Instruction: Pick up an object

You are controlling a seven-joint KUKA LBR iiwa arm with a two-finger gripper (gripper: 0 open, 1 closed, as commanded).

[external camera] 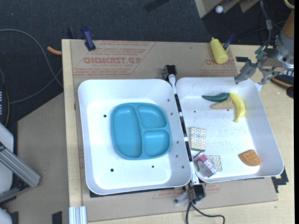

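Dark carpet floor [32,13] around the bench, a thin cable looping across it at far left; aluminium framing at the lower-left corner. Bench top is a tan board [140,55] printed with red lettering, a blue clamp [87,38] on its back-left edge.

Left bin [93,162]: white, shallow, holds a blue three-compartment tray [140,129] lying flat near its centre. Small dark dots on the bin floor around the tray.

Black hinge strip [180,120] runs between the two bins, which sit edge to edge.

Right bin [268,139]: two patterned sachets [197,137] beside the left wall, a pink-and-dark packet [203,164] at the front-left corner. Toward the back, a dark green pepper [216,97] touching a yellow banana [238,106], a tan flat piece under them. An orange cookie-like item [249,158] near the front right.

Yellow bottle-like object [218,51] on the board behind the right bin.

Gripper [254,73] over the right bin's back-right corner, fingers spread apart, nothing between them
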